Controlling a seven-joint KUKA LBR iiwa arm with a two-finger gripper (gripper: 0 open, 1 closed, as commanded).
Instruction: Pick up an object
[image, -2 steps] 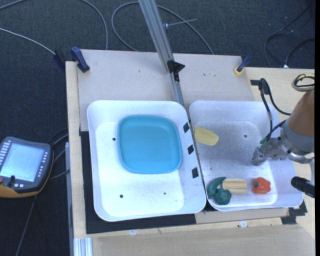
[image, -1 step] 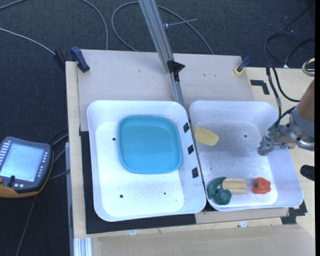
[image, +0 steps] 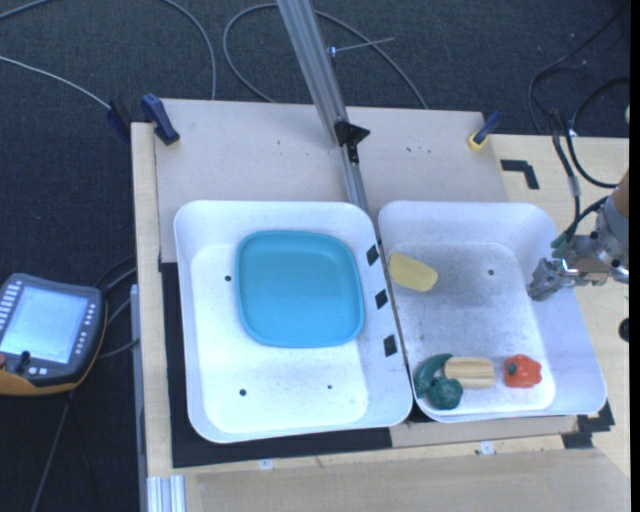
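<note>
I judge this the approach step: my gripper (image: 545, 283) hangs over the right rim of the right bin (image: 500, 215) with nothing between its tips; open or shut, I cannot tell. 4 candidates lie inside: a yellow piece (image: 413, 271) near the bin's left wall, and along the near edge a green piece (image: 438, 381), a tan block (image: 470, 372) and a red piece (image: 521, 371). Next I need to choose 1 and descend over it. My arm is cut off at the right.

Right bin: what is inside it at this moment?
The right bin holds a yellow piece near its upper left, and along its near edge a green item, a tan block and a red item. The gripper hangs over its right rim, hiding the floor beneath.
</note>
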